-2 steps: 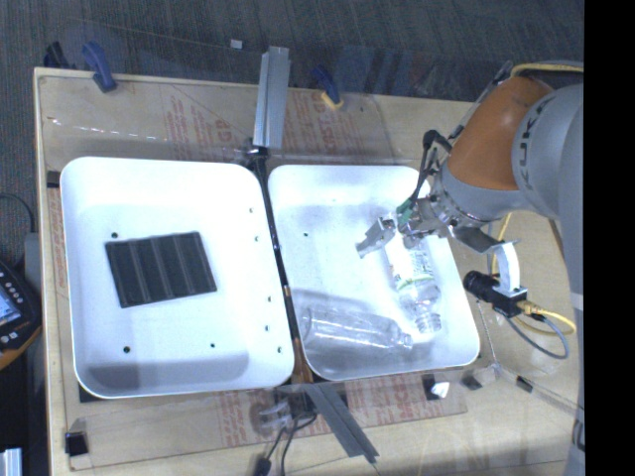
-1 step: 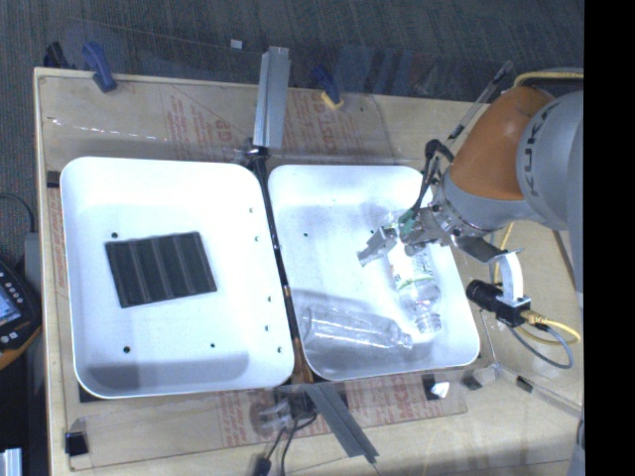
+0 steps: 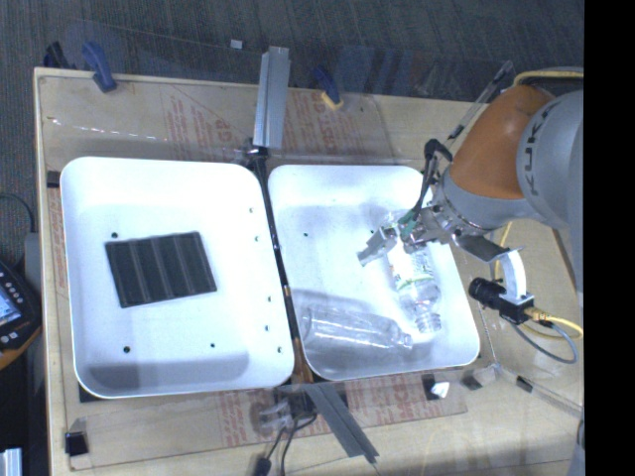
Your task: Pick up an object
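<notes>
Arm: I see it reaching in from the right, with the gripper (image 3: pixel 382 244) low over the right bin (image 3: pixel 327 196).
Claw: I can't tell its state from here.
Bottles: one clear bottle (image 3: pixel 417 286) lies just beside the gripper; another clear bottle (image 3: pixel 352 327) lies near the bin's front wall.
Left bin (image 3: pixel 89 196): holds a dark ribbed tray (image 3: pixel 160 268).

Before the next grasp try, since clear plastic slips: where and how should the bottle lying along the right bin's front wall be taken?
Grip the clear bottle across its wide body near the middle, coming straight down. It lies flat on its side, neck toward the other bottle, so fingers should probably close across its width.
</notes>
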`<action>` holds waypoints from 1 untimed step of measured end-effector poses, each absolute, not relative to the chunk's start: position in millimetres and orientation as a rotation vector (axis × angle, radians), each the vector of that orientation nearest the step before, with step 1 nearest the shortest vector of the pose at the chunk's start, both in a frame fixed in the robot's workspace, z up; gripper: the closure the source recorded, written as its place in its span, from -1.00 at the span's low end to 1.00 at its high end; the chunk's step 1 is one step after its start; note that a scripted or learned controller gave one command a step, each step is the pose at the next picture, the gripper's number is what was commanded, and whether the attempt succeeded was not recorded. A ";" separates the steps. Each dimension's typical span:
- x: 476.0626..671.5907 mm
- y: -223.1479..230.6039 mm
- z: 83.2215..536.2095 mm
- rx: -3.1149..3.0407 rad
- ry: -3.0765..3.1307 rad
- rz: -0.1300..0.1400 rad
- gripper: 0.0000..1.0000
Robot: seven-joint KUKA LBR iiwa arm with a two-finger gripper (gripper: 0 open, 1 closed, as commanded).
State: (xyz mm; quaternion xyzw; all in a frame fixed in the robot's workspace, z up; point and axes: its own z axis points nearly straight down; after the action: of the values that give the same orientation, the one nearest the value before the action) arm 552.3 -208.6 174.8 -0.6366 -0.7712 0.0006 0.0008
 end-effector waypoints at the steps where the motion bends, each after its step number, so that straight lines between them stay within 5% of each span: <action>1: 557.5 -208.5 170.0 -1.976 -2.443 0.000 -1.00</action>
State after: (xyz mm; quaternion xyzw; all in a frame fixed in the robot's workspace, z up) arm 557.5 -208.5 170.0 -0.6288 -0.7776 0.0001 -0.0003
